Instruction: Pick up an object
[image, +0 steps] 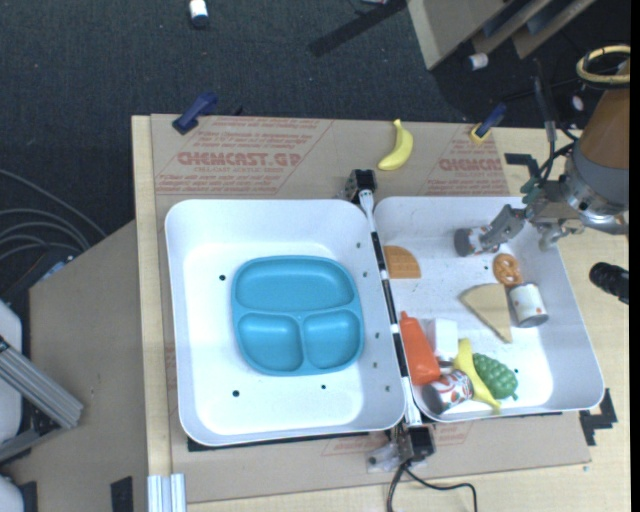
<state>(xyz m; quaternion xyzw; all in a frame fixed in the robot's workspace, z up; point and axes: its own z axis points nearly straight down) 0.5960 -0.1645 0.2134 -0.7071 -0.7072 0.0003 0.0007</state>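
**Tool hovering over the right bin's far end, nothing in its grasp**

The tool (478, 238) hung low over the far part of the right bin (580, 345), its dark fingers slightly parted with only white bin floor between them; it held nothing. The nearest candidates lay just beside it: a small pretzel-like toy (507, 268), a silver can (526, 304) on its side, and a tan wedge (487, 308) toward the bin's middle. An orange-brown disc (401, 263) sat against the divider wall. At the bin's near end a carrot (418, 348), a yellow banana (474, 373), a green bumpy toy (496, 375) and a red-and-white can (451, 391) crowded together, touching.

The pretzel looked light and stiff, best pinched across its width. The silver can would probably roll and slip; gripping across its body seemed safer. The wedge lay flat, offering little edge.

The left bin (195, 300) carried a blue divided tray (296, 312). Another banana (397, 148) lay on the counter (250, 155) beyond the bins. The arm's upper part was cut off, and the near-end cluster's overlaps were hard to separate.
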